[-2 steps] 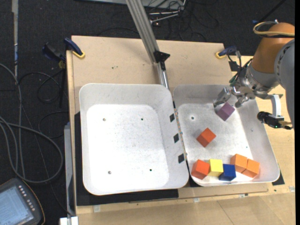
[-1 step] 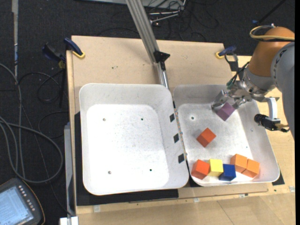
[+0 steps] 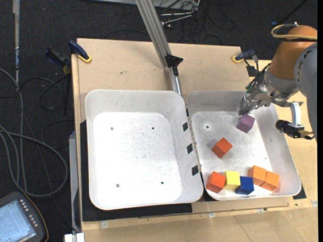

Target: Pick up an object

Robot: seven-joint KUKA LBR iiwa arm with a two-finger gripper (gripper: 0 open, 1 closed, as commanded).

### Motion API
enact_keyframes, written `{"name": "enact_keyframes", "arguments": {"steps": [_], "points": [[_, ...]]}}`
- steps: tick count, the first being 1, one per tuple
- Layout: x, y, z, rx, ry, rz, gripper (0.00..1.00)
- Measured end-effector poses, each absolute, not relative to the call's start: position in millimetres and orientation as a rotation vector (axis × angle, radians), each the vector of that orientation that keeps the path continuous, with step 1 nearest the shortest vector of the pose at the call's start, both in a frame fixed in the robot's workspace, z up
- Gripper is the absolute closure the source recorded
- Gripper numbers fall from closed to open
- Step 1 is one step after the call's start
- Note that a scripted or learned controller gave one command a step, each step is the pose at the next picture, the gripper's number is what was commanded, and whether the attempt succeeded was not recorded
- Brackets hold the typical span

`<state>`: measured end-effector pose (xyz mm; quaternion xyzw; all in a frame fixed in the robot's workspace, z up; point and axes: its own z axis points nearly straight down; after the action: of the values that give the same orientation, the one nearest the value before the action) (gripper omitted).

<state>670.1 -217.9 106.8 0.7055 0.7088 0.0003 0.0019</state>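
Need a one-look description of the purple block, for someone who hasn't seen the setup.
Look in the right-hand bin of the two white ones. Toward its far end, just under the end effector, is the purple block. It is the only purple piece; the other blocks are orange, yellow or blue and lie nearer the bin's front edge.

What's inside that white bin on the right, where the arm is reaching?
The right bin holds a purple block just below the gripper, a lone orange block, and a front row: red-orange, yellow, blue, two orange. The arm covers the back corner.
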Motion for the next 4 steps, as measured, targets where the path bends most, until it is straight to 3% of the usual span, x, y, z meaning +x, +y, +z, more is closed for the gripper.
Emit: {"name": "enact_keyframes", "arguments": {"steps": [1, 2, 3, 4], "points": [[676.3, -219, 152, 2.214, 2.219, 0.005, 1.00], [670.0, -215, 212, 2.214, 2.217, 0.006, 1.00], [671.2, -215, 232, 2.215, 2.221, 0.004, 1.00], [657.3, -167, 239, 2.214, 2.229, 0.002, 1.00]]}}
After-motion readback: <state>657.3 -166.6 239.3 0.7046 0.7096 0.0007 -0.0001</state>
